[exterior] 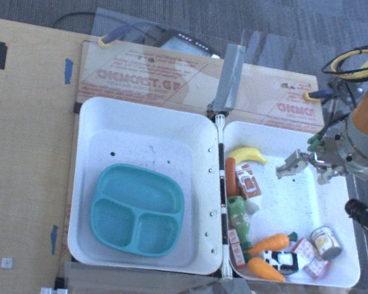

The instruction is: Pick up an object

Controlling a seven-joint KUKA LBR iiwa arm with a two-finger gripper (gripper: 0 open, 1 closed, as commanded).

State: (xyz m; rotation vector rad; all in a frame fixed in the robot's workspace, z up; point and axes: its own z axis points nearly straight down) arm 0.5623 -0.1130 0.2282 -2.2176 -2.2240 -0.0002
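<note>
Camera view: we see the gripper [297, 163] over the right bin [347, 276], upper part; can't tell its state. Nothing between the tips. Banana [248, 154] lies just left of it, by the divider; carrots [270, 244] well below.

We saw two bins [148, 120] of smooth white plastic with a faint sheen, and a matt teal plastic tray [137, 209]. The tabletop [17, 151] looked like pale matt wood. At the frame's top, the floor [261, 10] was rough grey carpet.
</note>
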